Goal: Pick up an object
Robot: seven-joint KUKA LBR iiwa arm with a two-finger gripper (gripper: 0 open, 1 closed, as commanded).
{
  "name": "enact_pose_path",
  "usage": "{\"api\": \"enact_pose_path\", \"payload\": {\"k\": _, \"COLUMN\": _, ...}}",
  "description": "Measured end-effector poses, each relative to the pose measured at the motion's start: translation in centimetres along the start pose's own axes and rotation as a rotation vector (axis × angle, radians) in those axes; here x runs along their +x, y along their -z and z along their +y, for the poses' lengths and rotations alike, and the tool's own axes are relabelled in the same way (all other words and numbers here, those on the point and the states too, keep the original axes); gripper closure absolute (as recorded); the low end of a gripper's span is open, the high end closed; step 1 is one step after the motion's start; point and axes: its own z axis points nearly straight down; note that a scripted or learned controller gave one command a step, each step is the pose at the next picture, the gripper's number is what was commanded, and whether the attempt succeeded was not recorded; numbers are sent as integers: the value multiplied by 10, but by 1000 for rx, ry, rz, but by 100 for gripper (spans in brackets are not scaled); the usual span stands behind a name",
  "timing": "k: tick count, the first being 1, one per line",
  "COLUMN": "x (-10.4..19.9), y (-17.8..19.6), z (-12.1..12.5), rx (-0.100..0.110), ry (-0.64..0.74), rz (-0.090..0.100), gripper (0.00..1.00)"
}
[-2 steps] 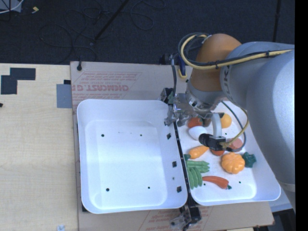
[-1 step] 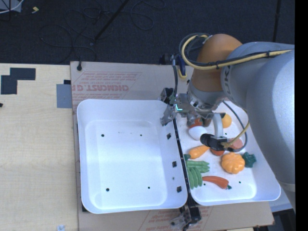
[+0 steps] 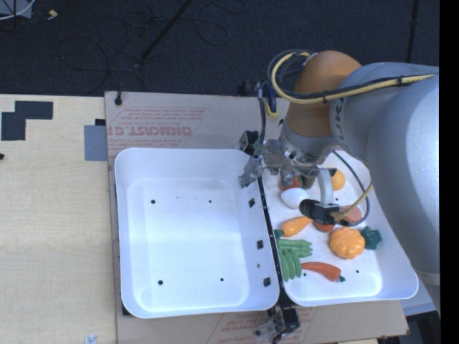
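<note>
Seemingly the step in hand is the approach, the lowering onto a chosen piece; the gripper [image 3: 290, 178] hangs low over the right bin [image 3: 401, 289], close to that bin's inner wall; nothing is seen lifted clear of the bin floor, so by my judgement the pick is not yet made. Whether the gripper is open or closed I cannot tell; the wrist covers its tips from this slanted view, and I see no piece caught in it, so I call nothing held.

Just beside the gripper, on its camera-ward side, lies a white egg-shaped piece [image 3: 292, 197]; it may be touching the gripper or just apart from it, I cannot say which; I take it for the likeliest target. Farther out on that same side lies an orange carrot-shaped piece [image 3: 295, 226]; beyond that, a bundle of green beans [image 3: 292, 255] and a red pepper [image 3: 321, 269]. Toward the arm's side of the gripper sit a yellow piece [image 3: 337, 180], near, and an orange pumpkin [image 3: 347, 242] with a small green piece [image 3: 371, 238] beside it, farther off. On the gripper's other side, across the adjoining walls, lies the left bin [image 3: 143, 192].

The next move, as I judge it, calls for settling squarely over the white piece and closing on its middle; it looks round and smooth and may slip sideways; then a straight lift, clear of the wall and the neighbours.
</note>
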Motion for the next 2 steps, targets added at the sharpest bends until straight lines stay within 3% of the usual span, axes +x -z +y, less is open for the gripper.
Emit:
{"api": "enact_pose_path", "payload": {"k": 1, "x": 100, "y": 43, "z": 4, "rx": -12, "ry": -1, "rz": -18, "gripper": 0}}
{"api": "enact_pose_path", "payload": {"k": 2, "x": 99, "y": 104, "z": 3, "rx": -10, "ry": -8, "rz": -20, "gripper": 0}}
